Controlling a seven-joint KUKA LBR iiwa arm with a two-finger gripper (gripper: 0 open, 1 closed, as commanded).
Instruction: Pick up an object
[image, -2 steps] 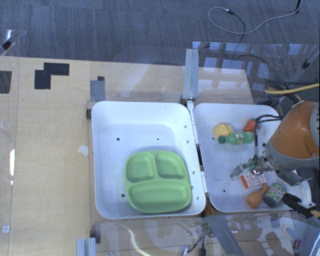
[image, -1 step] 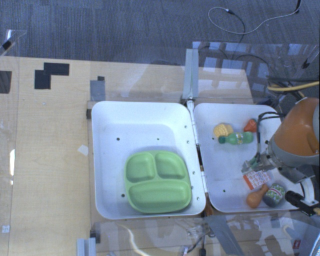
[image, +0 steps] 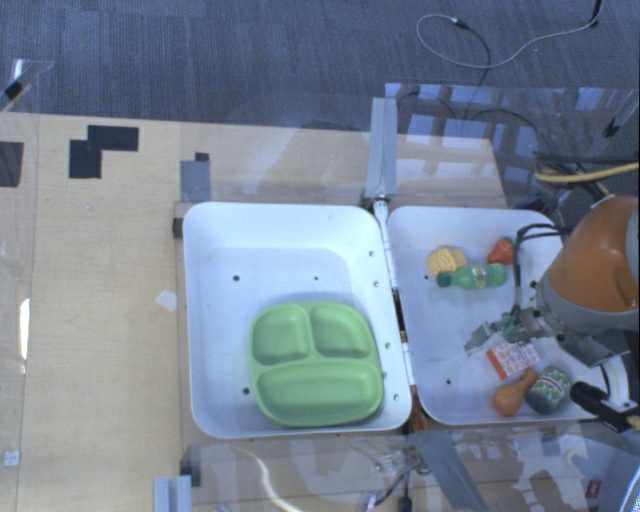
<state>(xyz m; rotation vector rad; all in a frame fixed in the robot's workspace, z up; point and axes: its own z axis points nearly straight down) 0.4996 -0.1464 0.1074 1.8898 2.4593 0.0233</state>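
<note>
My jaws hang low in the right white plastic bin (image: 440, 390), just above a small red-and-white labelled packet (image: 513, 358) whose print is too small to read; how wide they stand I cannot tell. Beside it lie an orange toy carrot (image: 511, 394) and a dark round object (image: 549, 389). The green divided plate (image: 316, 364) fills the left white bin (image: 215, 300) on the pale wooden worktop (image: 90, 330), with grey carpet beyond.

Robotics lab: wooden bench (image: 90, 300), two white bins (image: 210, 300), clear guard panels (image: 470, 130), loose cables (image: 470, 40).
</note>
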